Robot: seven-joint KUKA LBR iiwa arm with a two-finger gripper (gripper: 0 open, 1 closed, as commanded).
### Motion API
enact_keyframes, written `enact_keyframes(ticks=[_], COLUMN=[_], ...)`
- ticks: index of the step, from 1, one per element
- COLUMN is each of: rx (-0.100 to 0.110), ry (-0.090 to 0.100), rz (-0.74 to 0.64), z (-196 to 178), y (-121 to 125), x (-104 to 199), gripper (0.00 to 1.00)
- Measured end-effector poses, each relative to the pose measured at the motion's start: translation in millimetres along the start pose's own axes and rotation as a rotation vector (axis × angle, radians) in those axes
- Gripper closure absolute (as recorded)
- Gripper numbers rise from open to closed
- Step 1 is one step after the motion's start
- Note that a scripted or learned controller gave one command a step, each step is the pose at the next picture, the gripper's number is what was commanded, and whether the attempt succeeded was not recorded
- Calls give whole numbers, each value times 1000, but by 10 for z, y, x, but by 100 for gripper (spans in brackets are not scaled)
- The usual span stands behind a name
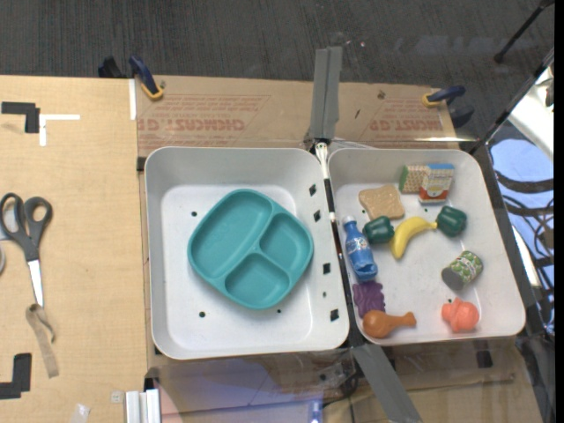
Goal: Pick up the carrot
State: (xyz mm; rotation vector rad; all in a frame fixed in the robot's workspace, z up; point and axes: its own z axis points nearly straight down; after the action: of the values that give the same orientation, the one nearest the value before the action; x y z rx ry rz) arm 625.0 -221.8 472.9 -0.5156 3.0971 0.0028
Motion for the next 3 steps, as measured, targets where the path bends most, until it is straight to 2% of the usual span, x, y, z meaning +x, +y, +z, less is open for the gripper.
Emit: enact_keyframes(ticks=[1,2,3], rx=[-3,-7,-4], ry=[2,1,-2], rz=[-311,-783,-1139], z=[-163,332,-140], y=[147,86,74], x=[438,243,213], gripper=[100,100,100])
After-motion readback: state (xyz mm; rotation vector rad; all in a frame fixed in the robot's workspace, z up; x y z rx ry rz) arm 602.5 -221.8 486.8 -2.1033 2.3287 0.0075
